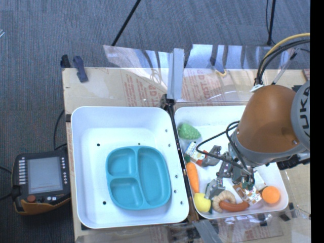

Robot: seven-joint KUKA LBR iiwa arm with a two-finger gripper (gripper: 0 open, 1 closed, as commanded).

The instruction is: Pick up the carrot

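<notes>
The carrot [193,176] is a short orange cone lying along the left wall of the right bin [223,113], tip toward the front. My gripper [218,179] hangs low over the front middle of that bin, just right of the carrot and apart from it. It sits above a pale curled pastry toy [221,198]. The arm's orange band [267,125] covers the bin's right side. Nothing shows held in the gripper.
Around the carrot lie a green vegetable [189,131], a small packet [195,151], a yellow lemon [202,202], a red sausage [234,205] and an orange ball [271,194]. The left bin [88,135] holds a blue divided plate [137,176]. A pendant [42,178] lies left of the bench.
</notes>
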